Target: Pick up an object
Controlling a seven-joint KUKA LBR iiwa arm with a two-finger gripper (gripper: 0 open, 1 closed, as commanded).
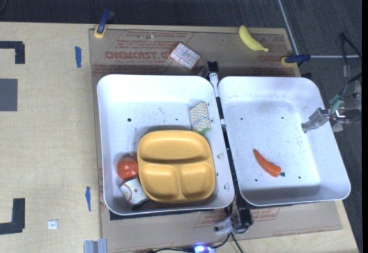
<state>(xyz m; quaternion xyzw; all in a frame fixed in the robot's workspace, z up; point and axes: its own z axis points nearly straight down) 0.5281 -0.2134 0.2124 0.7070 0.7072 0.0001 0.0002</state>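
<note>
Yellow tray (pixel 175 165) in left bin; orange carrot (pixel 268 163), green-tipped, right bin; tool (pixel 322 117) state unclear.

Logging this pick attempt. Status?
Gripper at right bin's right rim, nothing seen in it. Orange carrot lies loose on bin floor. Nothing around it.

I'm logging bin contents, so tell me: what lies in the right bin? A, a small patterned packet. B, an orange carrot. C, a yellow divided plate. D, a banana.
B: the orange carrot lies alone on the right bin's floor; the plate and the packet sit in the left bin, and the banana rests outside both.
</note>
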